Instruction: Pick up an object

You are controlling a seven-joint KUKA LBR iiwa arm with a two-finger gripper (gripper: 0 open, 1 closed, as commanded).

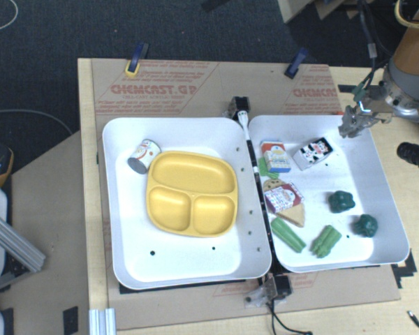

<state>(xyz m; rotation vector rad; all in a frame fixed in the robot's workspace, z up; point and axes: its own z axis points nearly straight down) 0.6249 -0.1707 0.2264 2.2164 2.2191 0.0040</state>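
Gripper [350,125] hangs over the right bin's [384,180] far right rim, nothing between its fingers; can't tell how they stand. Right bin holds a black-and-white carton [313,152], small box [275,156], red-label packet [282,197] and green toys; print unreadable. "CHEMCAST GP" printed on the board [153,88]; left bin [119,187] holds a yellow tray [192,192].

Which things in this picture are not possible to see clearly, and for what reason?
- Gripper, camera view: the fingers are too small and blurred to tell their state.
- Arm: cut off by the right edge.
- Small cup beside the yellow tray: its print is too small to read.
- Packets in the right bin: labels are blurred.
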